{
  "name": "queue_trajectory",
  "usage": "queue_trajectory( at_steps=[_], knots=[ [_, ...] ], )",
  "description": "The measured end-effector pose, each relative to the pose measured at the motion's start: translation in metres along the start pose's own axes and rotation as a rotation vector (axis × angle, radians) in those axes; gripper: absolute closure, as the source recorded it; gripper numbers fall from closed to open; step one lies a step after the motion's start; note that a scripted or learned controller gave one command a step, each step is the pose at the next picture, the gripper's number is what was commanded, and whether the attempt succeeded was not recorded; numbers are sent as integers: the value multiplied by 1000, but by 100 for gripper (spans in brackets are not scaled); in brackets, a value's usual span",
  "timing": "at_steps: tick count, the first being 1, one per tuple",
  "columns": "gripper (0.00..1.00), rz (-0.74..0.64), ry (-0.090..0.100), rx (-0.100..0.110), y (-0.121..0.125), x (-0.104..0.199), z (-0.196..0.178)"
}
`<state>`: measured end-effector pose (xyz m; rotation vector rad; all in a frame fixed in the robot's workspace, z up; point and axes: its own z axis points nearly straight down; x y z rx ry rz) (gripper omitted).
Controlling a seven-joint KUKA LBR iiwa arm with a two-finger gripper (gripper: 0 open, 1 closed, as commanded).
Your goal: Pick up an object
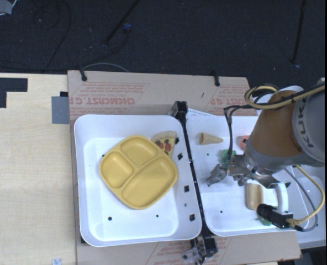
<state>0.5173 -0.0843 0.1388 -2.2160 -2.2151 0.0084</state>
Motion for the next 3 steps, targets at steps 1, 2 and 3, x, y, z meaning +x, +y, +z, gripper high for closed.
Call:
queue_trajectory(
  at_steps=[1, 2, 3],
  knots=[
    [0, 1, -1, -5, 0, 1, 53],
    [100, 6, -1, -5, 0, -1, 40],
    [100, 3, -2, -10, -10, 0, -9]
  ],
)
